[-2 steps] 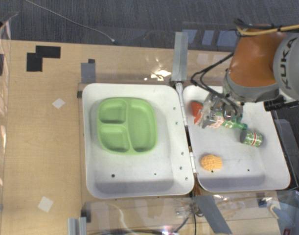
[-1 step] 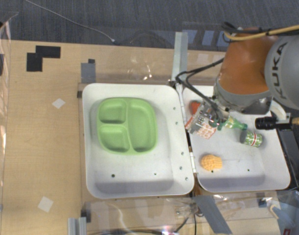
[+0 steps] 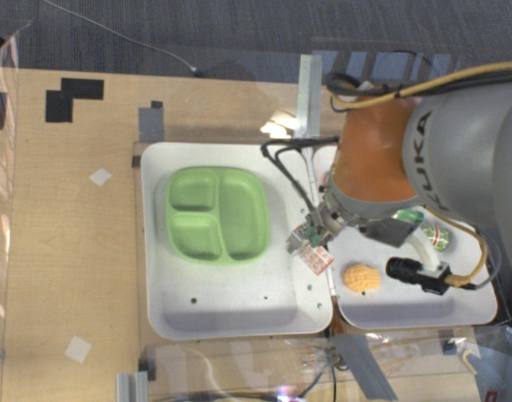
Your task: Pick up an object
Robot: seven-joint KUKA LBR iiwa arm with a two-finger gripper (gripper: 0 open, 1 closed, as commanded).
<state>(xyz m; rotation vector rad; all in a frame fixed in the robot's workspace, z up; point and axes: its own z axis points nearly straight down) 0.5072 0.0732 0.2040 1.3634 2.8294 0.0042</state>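
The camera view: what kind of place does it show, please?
Probably a robotics lab test bench: a KUKA arm over two white bins, loose cables, and a green divided plate as a practice object.

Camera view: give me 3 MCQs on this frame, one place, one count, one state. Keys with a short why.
1. Where is the green plate?
A. left bin
B. right bin
C. on the bench outside the bins

2. How many compartments does the green plate have?
A. two
B. three
C. five

3. How does the orange ball lie?
A. on the green plate
B. on the right bin floor
C. on the bench

Key: 1 A, it lies on the left bin floor. 2 B, ridges split it into three. 3 B, it rests on the white floor beside the arm.
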